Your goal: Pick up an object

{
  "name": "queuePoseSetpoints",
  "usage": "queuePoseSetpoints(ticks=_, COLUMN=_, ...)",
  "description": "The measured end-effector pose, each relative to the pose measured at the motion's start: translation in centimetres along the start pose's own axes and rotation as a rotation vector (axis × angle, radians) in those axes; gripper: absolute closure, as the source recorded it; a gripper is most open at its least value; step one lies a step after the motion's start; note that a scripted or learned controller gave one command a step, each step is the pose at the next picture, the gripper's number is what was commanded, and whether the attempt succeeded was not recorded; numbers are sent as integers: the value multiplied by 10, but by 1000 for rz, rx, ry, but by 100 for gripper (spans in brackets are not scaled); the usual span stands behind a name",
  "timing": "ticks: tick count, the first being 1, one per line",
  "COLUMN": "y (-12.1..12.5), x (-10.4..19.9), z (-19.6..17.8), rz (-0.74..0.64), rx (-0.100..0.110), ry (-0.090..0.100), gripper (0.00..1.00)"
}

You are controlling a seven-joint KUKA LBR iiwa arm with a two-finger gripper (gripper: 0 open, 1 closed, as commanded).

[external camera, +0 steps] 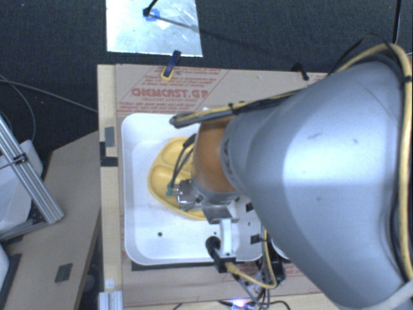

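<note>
The big grey arm (322, 173) looms over the white bin (139, 192) — a yellow object (164, 173) lies at the bin's centre, poking out at nine o'clock of the wrist. The end effector's state — I cannot tell.

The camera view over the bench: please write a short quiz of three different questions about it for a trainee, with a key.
1. True or false: the yellow rounded plastic object lies inside the shallow white bin.
2. Which colour is the band on the grey arm above the wrist? A green, B orange, C blue.
3. Fill in: the bin rests on a brown ____ sheet with red printed letters.

Key: 1 true. 2 B; the orange band sits over the yellow object. 3 cardboard.
</note>
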State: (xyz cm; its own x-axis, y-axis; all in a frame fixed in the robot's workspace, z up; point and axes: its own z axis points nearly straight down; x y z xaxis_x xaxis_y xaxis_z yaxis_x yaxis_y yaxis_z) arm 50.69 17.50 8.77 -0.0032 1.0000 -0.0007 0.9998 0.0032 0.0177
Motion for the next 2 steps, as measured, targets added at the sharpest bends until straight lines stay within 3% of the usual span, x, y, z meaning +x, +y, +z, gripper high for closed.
queuePoseSetpoints(ticks=1, y=54, x=-68, z=-64, rz=7, rx=9, ry=-1, gripper=100)
queuePoseSetpoints(ticks=2, y=-20, x=-60, z=3, rz=3, rx=11, ry=2, gripper=100)
